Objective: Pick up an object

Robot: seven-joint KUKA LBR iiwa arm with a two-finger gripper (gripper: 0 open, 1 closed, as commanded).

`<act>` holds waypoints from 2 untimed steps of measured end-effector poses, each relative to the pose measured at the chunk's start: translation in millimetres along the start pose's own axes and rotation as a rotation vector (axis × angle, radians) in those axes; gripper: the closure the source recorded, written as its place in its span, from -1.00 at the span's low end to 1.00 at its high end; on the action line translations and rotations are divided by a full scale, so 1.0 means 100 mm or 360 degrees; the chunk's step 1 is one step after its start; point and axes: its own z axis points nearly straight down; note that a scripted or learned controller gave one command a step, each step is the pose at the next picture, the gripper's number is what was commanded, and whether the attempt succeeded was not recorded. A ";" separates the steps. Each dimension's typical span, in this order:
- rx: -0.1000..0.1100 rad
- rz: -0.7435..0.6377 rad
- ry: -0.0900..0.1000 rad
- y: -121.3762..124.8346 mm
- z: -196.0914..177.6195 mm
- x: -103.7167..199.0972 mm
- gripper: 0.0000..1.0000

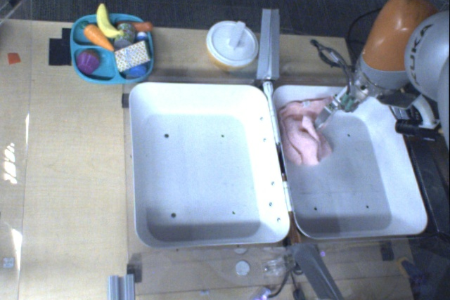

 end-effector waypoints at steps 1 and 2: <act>-0.0021 -0.0196 -0.0013 -0.01 0.21 0.45 -1.00; 0.0011 -0.0094 0.0008 0.22 0.21 0.38 -1.00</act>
